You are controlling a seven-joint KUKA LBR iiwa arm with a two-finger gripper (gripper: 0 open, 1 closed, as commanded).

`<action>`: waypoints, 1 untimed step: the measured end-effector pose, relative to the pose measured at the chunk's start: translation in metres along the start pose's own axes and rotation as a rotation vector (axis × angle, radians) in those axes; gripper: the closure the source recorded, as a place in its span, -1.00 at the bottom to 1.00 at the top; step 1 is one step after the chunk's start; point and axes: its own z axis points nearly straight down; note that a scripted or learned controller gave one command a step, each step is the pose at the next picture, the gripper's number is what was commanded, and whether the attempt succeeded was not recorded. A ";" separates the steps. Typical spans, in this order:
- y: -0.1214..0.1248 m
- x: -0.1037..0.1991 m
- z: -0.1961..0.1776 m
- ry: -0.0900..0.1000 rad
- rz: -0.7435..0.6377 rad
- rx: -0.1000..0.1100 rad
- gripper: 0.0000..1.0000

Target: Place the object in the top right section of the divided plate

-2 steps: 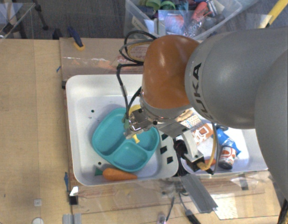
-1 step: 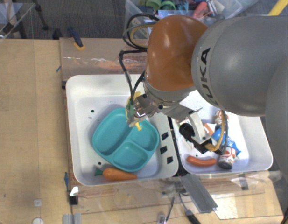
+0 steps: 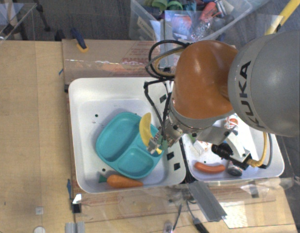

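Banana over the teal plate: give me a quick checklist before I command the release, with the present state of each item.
1. Banana between the fingers of the gripper: cannot tell, though its lower end meets the fingers.
2. Banana over the divided plate: ok, along its right edge.
3. Banana above the top right section: cannot tell, the wrist hides that corner.
4. Plate flat in the left bin: ok.
5. Carrot off the plate: ok, it lies beside the lower edge.
6. Sausage out of the way: ok, in the right bin.

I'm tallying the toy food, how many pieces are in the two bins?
3: a banana on the plate's right edge, a carrot below the plate, a sausage in the right bin. The arm may hide more.
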 end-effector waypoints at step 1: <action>0.044 0.001 0.011 -0.003 -0.029 -0.004 1.00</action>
